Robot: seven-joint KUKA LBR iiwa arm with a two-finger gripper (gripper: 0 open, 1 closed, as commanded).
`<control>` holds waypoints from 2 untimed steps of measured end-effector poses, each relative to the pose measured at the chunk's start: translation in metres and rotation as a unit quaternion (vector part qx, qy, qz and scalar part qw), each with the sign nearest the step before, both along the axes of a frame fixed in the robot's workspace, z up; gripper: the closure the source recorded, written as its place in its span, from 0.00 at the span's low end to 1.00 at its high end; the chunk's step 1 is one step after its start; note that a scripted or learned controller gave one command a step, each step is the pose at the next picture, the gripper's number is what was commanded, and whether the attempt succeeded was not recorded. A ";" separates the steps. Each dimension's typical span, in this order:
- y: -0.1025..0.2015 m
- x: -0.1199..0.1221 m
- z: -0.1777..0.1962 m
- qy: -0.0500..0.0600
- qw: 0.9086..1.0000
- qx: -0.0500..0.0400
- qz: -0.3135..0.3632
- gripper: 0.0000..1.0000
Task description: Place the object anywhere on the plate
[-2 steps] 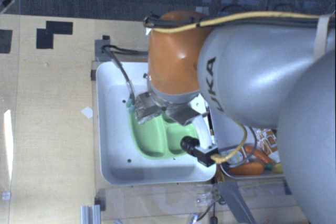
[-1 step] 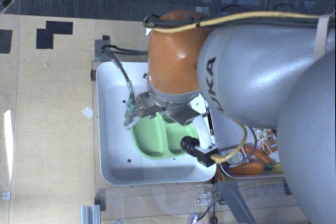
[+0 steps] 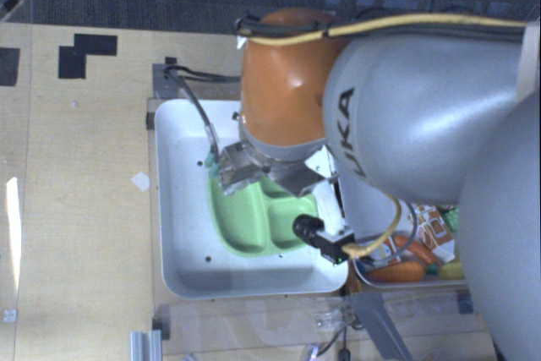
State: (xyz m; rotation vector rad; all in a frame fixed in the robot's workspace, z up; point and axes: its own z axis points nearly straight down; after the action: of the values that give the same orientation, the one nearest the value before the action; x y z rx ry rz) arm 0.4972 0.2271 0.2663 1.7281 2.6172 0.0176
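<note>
A light green divided plate (image 3: 249, 220) lies in the left white bin (image 3: 182, 207), toward its right side. The grey arm with its orange band (image 3: 283, 89) hangs directly over the plate and covers the plate's upper part. The wrist and gripper mount (image 3: 254, 169) sit just above the plate's top left corner; the fingers are hidden beneath the wrist. No held object can be made out.
The right bin (image 3: 406, 266) peeks out under the arm at the lower right, holding several colourful items, among them an orange one (image 3: 397, 270). Black cables run from the bin's top left corner to the wrist. Pale wooden bench lies to the left.
</note>
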 end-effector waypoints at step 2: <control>0.000 0.002 0.011 -0.002 1.000 0.001 0.001 1.00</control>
State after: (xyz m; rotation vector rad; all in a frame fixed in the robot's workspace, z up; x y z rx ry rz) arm 0.4990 0.2266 0.2772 1.7256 2.6164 0.0236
